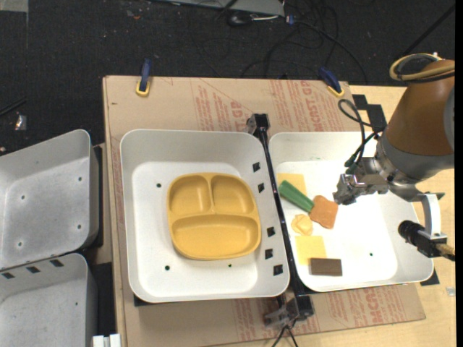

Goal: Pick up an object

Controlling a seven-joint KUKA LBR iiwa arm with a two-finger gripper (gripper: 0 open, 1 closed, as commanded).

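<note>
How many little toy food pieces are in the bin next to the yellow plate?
6, all in the right bin: a pale yellow square, green piece, orange piece, small yellow blob, yellow square, brown block. The gripper might hide more.

Robotics lab: cardboard-covered worktop (188, 96) held by blue and yellow clamps (144, 78), two shallow white plastic bins (141, 157) side by side, loose black cables (304, 45) across dark carpet, grey-and-orange industrial arm (423, 121).
</note>
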